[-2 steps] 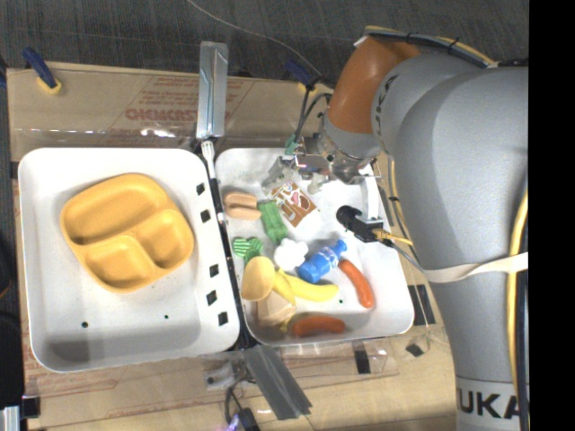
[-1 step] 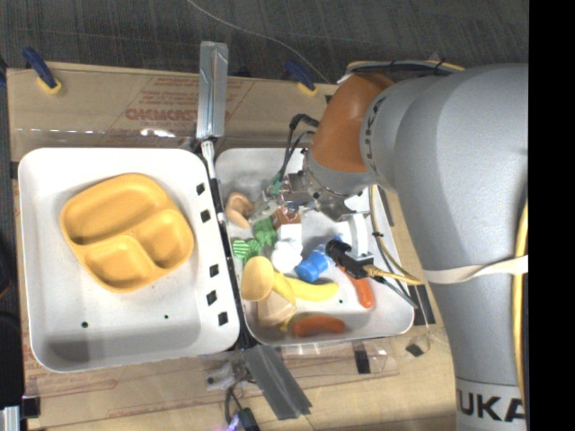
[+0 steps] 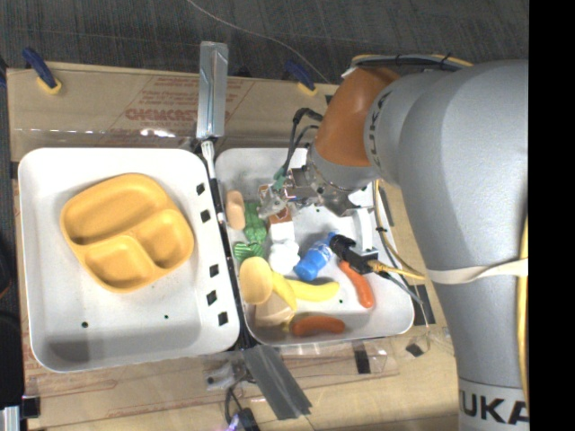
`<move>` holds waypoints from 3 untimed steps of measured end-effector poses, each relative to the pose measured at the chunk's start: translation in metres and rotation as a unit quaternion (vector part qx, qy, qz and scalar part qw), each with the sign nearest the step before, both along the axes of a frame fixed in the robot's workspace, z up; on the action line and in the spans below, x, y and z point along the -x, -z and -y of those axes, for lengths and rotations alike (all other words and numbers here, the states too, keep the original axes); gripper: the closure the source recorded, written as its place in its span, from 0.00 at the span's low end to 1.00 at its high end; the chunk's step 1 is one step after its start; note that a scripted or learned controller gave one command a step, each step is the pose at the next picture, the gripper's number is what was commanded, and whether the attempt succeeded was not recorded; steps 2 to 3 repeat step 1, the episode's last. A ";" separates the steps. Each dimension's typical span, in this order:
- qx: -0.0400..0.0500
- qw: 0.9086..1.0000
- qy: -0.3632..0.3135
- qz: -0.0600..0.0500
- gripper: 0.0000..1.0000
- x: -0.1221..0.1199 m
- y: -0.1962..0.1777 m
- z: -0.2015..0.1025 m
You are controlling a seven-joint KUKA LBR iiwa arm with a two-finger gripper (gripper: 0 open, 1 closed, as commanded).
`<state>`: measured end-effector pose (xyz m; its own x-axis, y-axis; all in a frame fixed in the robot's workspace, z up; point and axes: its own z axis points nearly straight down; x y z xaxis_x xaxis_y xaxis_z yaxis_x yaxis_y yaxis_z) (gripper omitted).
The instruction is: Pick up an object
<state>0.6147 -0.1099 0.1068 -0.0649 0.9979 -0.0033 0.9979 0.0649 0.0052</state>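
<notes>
Arm (image 3: 431, 142) enters from right, orange band above right bin (image 3: 395, 317). Gripper (image 3: 280, 196) low at upper left of right bin, over green toy (image 3: 255, 232); finger opening hidden, grasp cannot be told. Right bin, centre frame, crowded: blue cup (image 3: 313, 263), banana (image 3: 310, 288), red sausage (image 3: 316, 325), orange carrot (image 3: 358, 285), yellow spoon (image 3: 254, 279), white block (image 3: 282, 233). Left bin (image 3: 54, 330) holds yellow divided tray (image 3: 128, 230).

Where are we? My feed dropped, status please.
Gripper low over right bin, grip unclear. Toys untouched: banana, blue bottle. Yellow tray in left bin.
</notes>
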 end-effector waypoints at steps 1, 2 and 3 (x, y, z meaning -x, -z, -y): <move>-0.002 0.992 0.125 -0.003 1.00 -0.015 -0.086 -0.100; -0.002 0.992 0.125 -0.003 1.00 -0.015 -0.086 -0.100; -0.002 0.992 0.125 -0.003 1.00 -0.015 -0.086 -0.100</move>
